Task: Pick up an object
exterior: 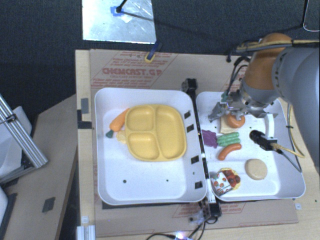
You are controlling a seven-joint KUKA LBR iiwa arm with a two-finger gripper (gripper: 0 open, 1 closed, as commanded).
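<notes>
My gripper (pixel 231 112) hangs low over the upper left part of the right bin (pixel 282 184). Directly beneath it lies an orange round piece (pixel 235 121), resting partly on a beige slab (pixel 224 127). Whether the gripper touches the orange piece cannot be made out. Just below, a purple item (pixel 209 138) and a green pod (pixel 229 138) lie side by side. Under them is an orange-red sausage (pixel 229 151). Nearer the front sit a beige round bun (pixel 256 169) and a multicoloured piece (pixel 226 180).
The left bin (pixel 130 186) holds a yellow divided plate (pixel 152 132). A carrot (pixel 119 120) lies against the plate's left rim. A black divider with clips (pixel 196 134) runs between the bins. The grey arm (pixel 295 79) fills the upper right.
</notes>
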